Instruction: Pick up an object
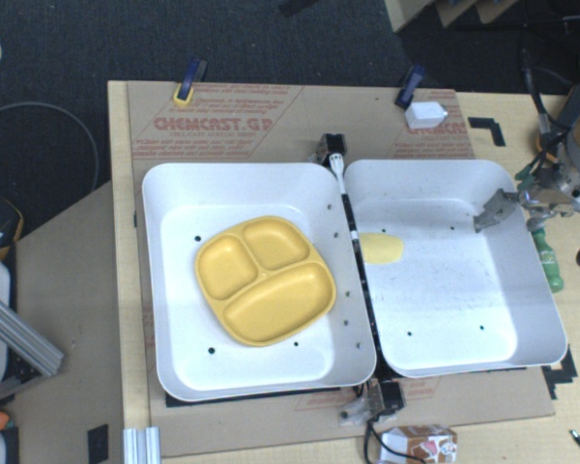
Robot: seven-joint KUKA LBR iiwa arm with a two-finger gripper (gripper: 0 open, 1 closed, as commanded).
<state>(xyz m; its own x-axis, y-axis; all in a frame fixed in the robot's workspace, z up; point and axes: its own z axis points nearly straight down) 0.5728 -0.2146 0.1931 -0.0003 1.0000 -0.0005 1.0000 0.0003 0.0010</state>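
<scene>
Gripper [507, 211] of a KUKA arm hangs over the far right corner of the right bin [493, 351], reaching in from the right edge of the camera view. Its grey fingers [490, 214] point left and slightly down toward the bin floor; whether they are spread or closed cannot be told from this angle, and no object can be seen between them.

Well to the gripper's left, against the right bin's left wall, lies a small pale yellow object [381, 248], flat on the white floor and apart from the tool. Farther left again, across the divider where the two bins meet, a yellow compartment plate [264, 278] with three sections sits in the middle of the left bin [174, 356], turned at a slant.

Just below the gripper, along the right bin's right rim, rests a green marker-like item [548, 259]. Behind the gripper and to its left, a small white block [425, 115] sits on the cardboard sheet [271, 124] that lies under both bins, beside a blue clamp [409, 85]; a second clamp with a yellow tip [188, 83] grips the sheet's far left edge.
</scene>
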